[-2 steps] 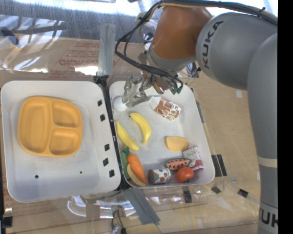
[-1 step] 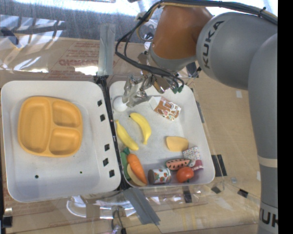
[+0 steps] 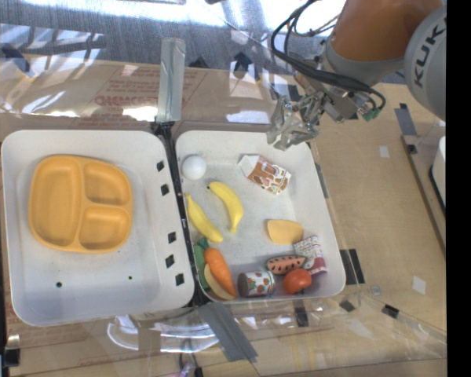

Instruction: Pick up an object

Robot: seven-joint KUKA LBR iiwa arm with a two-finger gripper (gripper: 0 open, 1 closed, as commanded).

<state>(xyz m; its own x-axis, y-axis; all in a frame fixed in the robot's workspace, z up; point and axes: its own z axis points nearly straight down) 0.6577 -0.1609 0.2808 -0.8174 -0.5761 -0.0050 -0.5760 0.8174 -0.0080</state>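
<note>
The arm [image 3: 392, 30] reaches in from the upper right corner of the view, its broad orange band [image 3: 377, 18] turned toward the camera and the grey casing beyond it at the right edge. Black cables [image 3: 306, 22] loop off the wrist on the left side. Below the band the wrist narrows and angles down and leftward to the gripper [image 3: 286, 136], which hangs over the far edge of the right bin [image 3: 326, 203], near that bin's far right corner. Its metallic fingers point downward, nothing visible between them
</note>
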